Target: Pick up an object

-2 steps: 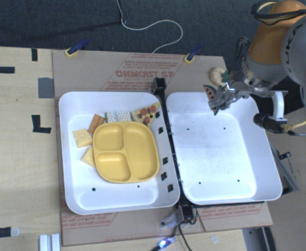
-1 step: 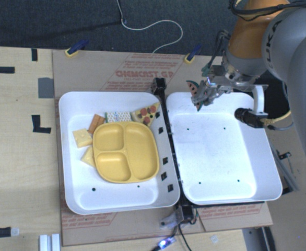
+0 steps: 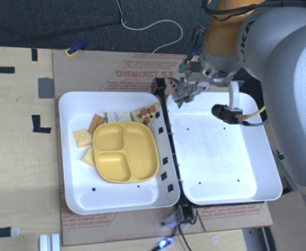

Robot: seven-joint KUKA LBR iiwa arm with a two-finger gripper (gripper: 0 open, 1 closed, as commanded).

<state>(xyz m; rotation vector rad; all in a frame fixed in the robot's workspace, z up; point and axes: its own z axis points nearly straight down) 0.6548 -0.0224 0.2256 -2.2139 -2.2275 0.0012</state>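
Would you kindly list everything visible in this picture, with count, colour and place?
Shallow white plastic bins: two, white, side by side on the bench.
Yellow divided plastic plate: one, yellow, left bin, centre.
Small flat pieces: several, tan, orange and patterned, left bin, tucked around the plate's far and left edges.
White cable: one, white, on the dark floor beyond the bench.
Grey arm with orange band: one, reaching from the right.
Gripper: one, above the right bin's far-left corner.

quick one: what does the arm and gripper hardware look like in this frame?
The arm is a bulky, rounded grey casing with a glossy orange band above the wrist. Thin dark cables loop around the orange section. The gripper is a small dark metal assembly. A black cylindrical part with a yellowish lead hangs beside it.
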